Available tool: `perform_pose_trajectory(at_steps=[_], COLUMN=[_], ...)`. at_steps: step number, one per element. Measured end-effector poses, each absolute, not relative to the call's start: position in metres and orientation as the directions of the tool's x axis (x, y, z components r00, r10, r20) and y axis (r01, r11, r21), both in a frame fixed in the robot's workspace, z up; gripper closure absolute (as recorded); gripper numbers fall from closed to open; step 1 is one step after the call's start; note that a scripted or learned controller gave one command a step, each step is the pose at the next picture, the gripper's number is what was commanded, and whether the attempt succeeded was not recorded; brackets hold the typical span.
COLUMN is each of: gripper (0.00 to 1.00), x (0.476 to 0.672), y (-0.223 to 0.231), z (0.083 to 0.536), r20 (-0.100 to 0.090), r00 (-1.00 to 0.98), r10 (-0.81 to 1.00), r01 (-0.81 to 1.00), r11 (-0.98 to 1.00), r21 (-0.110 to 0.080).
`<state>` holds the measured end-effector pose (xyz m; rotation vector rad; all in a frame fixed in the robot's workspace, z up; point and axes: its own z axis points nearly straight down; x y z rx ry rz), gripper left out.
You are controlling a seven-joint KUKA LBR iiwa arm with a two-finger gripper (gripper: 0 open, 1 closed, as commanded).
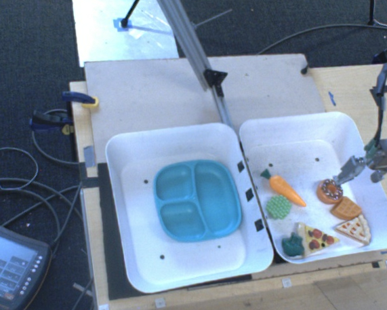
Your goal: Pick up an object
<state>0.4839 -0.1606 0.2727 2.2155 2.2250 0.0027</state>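
Note:
The right bin (301, 137) holds several toy foods. An orange carrot (287, 189) lies near its middle, with a green round piece (278, 207) just below it. A sprinkled donut (330, 191) sits to the right, above a brown waffle (347, 208). Along the front lie a pizza slice (317, 237), a second wedge slice (354, 229) and a dark green broccoli (292, 245). My gripper (341, 176) reaches in from the right edge, its tip just above and right of the donut, close to touching it. Nothing shows held in it.
The left bin (129, 157) holds a blue divided plate (198, 199). A metal pole (193, 45) slants down to the seam between the bins. Cables and a handheld controller (10, 264) lie on the floor at left.

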Motion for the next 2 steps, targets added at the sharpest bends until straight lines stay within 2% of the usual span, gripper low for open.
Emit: perform_pose_trajectory(at_steps=[1, 2], gripper=[0.00, 0.00], x=[0.484, 0.484], y=[-0.161, -0.161], z=[0.273, 0.231], r20=[0.000, 0.001], r00=[-0.003, 0.000], r10=[1.000, 1.000], r01=[1.000, 1.000], r11=[0.003, 0.000], r21=[0.003, -0.002])
